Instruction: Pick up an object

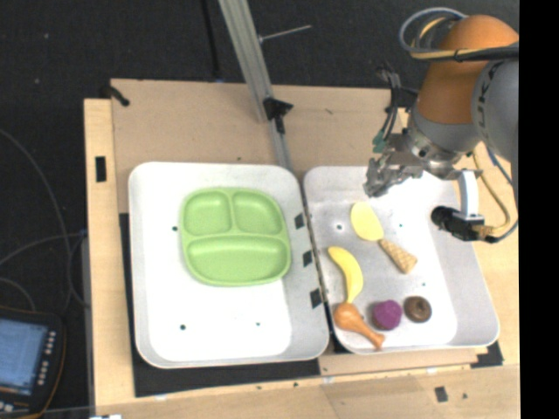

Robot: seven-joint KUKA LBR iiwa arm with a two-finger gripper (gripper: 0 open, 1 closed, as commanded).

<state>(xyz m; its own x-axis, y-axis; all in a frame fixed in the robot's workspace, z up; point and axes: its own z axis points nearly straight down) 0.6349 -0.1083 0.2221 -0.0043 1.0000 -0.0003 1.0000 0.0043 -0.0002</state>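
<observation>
Two white bins on a tan bench — arm poised over the right bin [454, 321].
Gripper [381, 182] hovers empty above the yellow slice [367, 221], at centre right; finger spread unclear — next it must descend onto the slice.

Inspector: Lighting?
Assessor: Bright and even from overhead. The white bins [157, 234] are nearly overexposed, with glare on the right bin [454, 260].
Inspector: Shadows, sharpness?
Assessor: Shadows short and soft. Overall slightly soft focus; floor [52, 42] surrounding is dark.
</observation>
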